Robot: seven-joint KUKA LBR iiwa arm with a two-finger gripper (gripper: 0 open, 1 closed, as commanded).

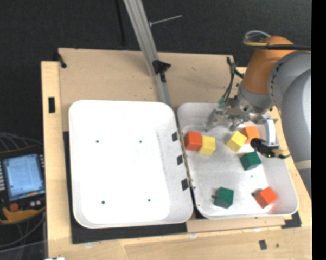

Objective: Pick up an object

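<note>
Camera view showed the pincer (229,118) low in the right bin (206,210), at its far end, with blocks scattered near it: a yellow block (236,141) and an orange block (251,131) just beside the wrist, an orange-and-yellow pair (199,142) by the bin's left wall, two green blocks and another orange one farther forward. Whether its tips stood apart or together I could not tell; they were blurred and partly under the arm. Closing there risked catching nothing, or nudging the yellow block aside. The orange block beside the wrist was partly covered.
</note>
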